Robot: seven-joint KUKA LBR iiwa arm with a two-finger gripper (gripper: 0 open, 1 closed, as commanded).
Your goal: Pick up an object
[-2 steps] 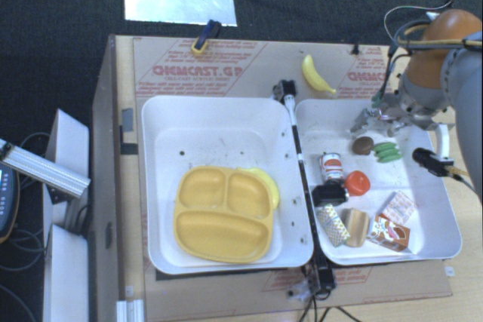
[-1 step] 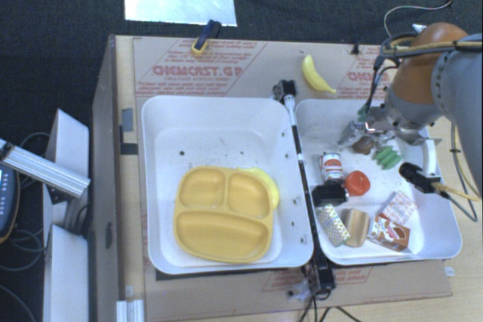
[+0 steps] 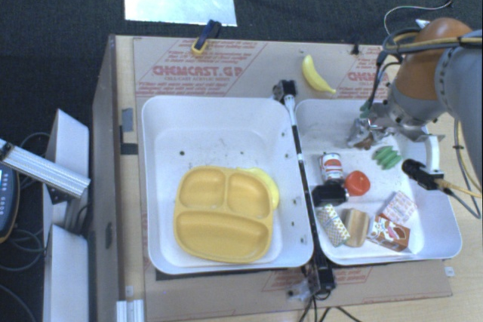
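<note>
Over the right bin point(image 3: 451, 237), gripper point(image 3: 365, 133) low near the green object point(image 3: 387, 157); jaw state indiscernible, nothing visibly grasped, pick outstanding.

Grey arm point(image 3: 453, 79) bent down — gripper point(image 3: 365, 133) hanging low.

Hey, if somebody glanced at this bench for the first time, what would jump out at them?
Probably the big yellow divided tray filling the left bin. Next, the grey and orange arm hanging over the right bin, above a clutter of small items such as an orange-red ball. A banana lies on the bench behind that bin.
</note>
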